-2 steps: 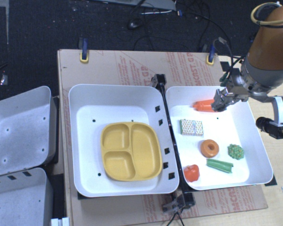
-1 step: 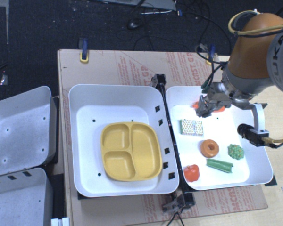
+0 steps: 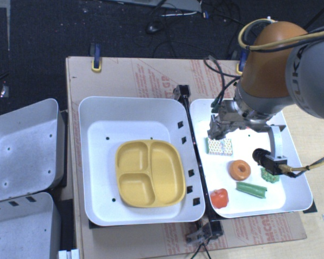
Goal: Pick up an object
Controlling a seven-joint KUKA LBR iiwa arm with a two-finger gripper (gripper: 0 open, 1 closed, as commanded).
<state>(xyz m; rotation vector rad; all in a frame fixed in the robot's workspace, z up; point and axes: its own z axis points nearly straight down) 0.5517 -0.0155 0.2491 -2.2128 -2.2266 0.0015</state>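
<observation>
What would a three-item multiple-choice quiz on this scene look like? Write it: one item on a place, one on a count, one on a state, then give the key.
1. Where does the yellow plate lie?
A. In the left bin
B. In the right bin
C. On the floor

2. How many sections does the plate have?
A. Two
B. Three
C. Five

3. Where does the gripper stand now?
A. Low over the patterned sponge
B. Over the plate
C. Outside both bins

Key:
1 A, the plate sits in the left bin.
2 B, ridges split it into three sections.
3 A, the gripper hangs just above the sponge in the right bin, with the orange ring, red toy and green stick lying nearer the front.
</observation>
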